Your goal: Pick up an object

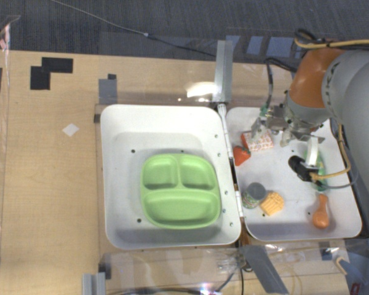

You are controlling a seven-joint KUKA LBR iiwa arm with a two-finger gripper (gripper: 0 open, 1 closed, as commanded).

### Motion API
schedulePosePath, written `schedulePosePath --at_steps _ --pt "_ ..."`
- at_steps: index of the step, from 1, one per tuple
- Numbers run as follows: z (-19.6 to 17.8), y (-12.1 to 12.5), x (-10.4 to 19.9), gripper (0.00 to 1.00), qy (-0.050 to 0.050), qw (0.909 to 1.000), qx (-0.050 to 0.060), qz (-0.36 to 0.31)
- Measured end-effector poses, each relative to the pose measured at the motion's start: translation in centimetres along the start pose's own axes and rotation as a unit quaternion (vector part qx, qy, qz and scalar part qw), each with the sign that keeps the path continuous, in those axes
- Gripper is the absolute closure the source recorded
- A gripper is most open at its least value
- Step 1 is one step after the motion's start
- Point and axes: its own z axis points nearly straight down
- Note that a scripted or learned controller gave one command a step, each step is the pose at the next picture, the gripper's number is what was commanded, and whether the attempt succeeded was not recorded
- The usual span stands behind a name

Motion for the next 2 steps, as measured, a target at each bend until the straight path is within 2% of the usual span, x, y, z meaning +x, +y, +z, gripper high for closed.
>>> schedulePosePath --at_steps 1,2 --pt "0.4 3.9 0.6 0.00 0.001 0.9997 -0.003 -0.024" --pt "0.1 -0.6 0.8 0.00 0.000 0.9967 -0.012 -0.081"
